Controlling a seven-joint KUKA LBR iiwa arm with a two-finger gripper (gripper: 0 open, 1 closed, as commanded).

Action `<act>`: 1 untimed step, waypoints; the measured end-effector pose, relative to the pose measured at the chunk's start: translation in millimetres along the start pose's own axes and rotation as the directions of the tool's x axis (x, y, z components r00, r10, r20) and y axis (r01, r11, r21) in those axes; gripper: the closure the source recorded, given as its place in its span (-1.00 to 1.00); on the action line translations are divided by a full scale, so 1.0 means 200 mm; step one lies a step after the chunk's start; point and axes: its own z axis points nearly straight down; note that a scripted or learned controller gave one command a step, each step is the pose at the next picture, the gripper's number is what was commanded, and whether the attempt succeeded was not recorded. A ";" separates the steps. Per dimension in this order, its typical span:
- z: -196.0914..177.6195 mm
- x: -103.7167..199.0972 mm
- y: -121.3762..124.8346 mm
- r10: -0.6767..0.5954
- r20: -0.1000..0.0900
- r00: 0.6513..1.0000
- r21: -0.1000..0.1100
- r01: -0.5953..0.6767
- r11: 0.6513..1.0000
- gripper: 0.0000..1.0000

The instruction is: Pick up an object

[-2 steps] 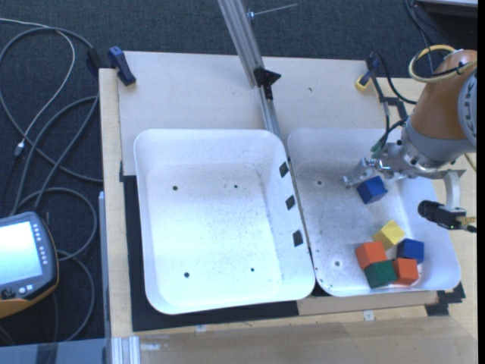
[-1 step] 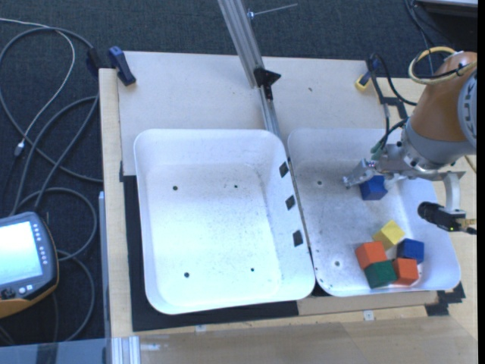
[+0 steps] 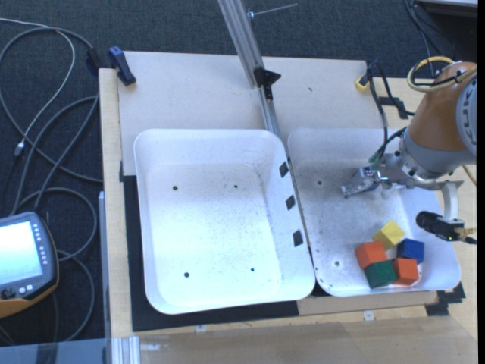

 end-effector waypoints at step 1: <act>0.09 -0.14 -0.30 0.007 -0.003 1.000 0.013 -0.007 1.000 -1.00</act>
